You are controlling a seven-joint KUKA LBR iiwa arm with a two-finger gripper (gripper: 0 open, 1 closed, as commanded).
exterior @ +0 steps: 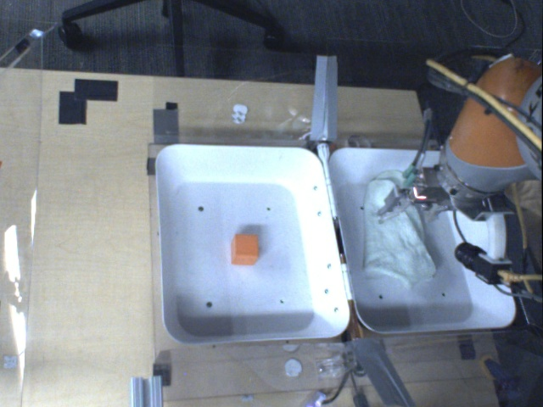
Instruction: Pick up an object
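A small orange cube (245, 249) sits near the middle of the left white bin (182, 185). A crumpled white cloth (395, 240) lies in the left half of the right white bin (475, 308). My gripper (395, 202) reaches in from the right and hovers low over the upper part of the cloth, close to it or touching it. Behind it, the grey arm with its orange band (492, 117) covers the right bin's upper right corner.
A grey metal post (324, 100) stands at the back where the two bins meet. Cables (479, 265) hang off the arm over the right bin's right edge. Bare wooden bench (85, 227) spreads to the left of the bins.
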